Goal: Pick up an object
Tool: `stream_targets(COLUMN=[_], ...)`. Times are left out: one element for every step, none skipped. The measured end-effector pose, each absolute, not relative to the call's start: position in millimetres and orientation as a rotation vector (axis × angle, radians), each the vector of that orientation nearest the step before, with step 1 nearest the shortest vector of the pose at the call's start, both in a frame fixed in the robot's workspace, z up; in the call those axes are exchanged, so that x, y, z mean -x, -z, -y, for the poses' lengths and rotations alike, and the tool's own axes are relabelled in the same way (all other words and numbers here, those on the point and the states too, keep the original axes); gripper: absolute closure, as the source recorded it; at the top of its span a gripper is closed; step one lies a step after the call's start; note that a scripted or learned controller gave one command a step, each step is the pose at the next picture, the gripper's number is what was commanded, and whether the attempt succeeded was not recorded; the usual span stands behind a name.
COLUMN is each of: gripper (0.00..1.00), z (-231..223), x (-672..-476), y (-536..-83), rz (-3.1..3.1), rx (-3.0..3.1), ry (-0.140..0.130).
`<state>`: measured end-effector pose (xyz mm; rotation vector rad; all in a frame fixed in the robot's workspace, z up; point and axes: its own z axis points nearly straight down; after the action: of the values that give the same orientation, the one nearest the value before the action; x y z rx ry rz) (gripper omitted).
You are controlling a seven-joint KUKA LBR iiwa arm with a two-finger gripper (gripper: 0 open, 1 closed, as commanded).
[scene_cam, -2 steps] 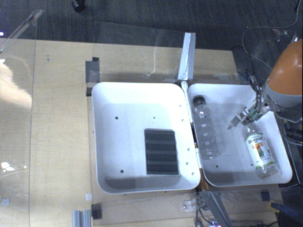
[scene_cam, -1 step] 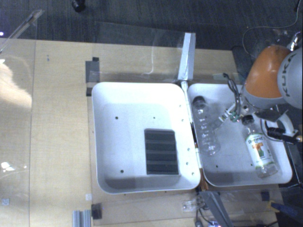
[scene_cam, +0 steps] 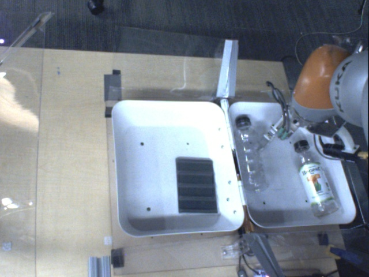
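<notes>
Two clear plastic bottles lie in the right bin [scene_cam: 288, 215]: a bare bottle [scene_cam: 251, 154] along its left wall, and a labelled bottle [scene_cam: 314, 183] (orange and green print) toward its right side, both with dark caps pointing to the far edge. The gripper [scene_cam: 277, 130] hangs between their capped ends; its state I cannot tell. One ridged black block [scene_cam: 196, 184] lies in the left bin [scene_cam: 130, 154].

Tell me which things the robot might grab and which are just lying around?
Might grab:
- black ridged block, left bin
- clear bottle, right bin
- labelled bottle, right bin
- end effector does the grabbing

Lying around:
- metal bar behind the bins
- cables
</notes>
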<state>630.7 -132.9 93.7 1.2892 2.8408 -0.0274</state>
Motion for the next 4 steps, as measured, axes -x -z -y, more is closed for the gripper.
stream_targets(gripper=[0.0,0.0,0.0,0.0], z=[149,123,204,204], x=[-595.0,-620.8,-604.8,-604.8], y=[-157,-136,-126,-126], rz=[-2.831,-2.628,-2.65,-2.65], rx=[-1.341,-1.644,-1.671,-1.671], ry=[-0.004,0.003,-0.005,-0.005])
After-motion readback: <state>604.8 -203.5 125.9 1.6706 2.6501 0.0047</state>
